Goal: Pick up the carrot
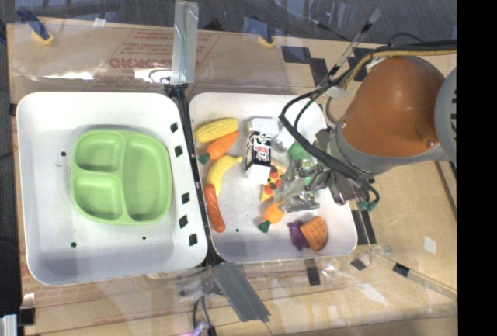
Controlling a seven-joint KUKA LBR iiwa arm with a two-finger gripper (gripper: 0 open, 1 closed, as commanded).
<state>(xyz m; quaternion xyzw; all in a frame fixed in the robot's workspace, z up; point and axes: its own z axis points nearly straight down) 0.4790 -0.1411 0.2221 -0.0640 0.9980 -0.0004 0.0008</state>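
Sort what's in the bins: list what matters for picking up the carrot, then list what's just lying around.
For the job:
carrot
gripper

Lying about:
corn cob
banana
milk carton
green tray
purple piece

The wooden bench (404, 249) bears two white bins side by side, touching: the left bin (31, 171) and the right bin (248, 247), with clear plastic sheeting (85, 55) behind them.
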